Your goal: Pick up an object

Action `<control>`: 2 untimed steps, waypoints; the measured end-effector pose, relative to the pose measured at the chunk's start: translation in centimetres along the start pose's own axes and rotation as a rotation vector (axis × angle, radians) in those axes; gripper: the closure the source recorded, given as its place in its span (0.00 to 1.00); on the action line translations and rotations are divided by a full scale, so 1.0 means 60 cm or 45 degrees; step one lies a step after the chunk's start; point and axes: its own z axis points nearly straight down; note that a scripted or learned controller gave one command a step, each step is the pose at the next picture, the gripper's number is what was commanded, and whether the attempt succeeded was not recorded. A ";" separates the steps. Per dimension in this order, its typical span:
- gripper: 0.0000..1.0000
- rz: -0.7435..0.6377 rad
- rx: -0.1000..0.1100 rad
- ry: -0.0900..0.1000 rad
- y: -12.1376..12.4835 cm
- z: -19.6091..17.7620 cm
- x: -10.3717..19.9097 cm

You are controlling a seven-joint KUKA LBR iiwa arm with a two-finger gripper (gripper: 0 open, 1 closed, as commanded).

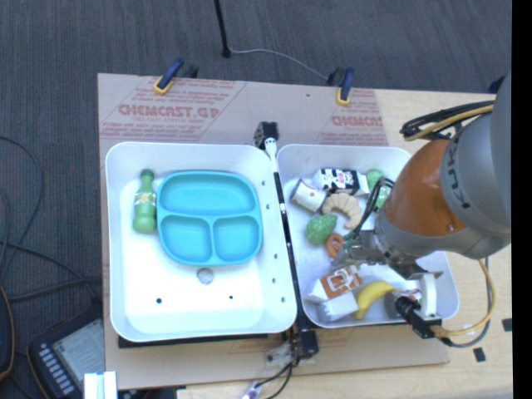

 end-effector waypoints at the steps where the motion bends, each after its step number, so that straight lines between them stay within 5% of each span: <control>1: 1.00 -0.006 0.028 0.015 0.050 -0.141 0.104; 2: 0.00 -0.006 0.029 0.013 0.049 -0.141 0.103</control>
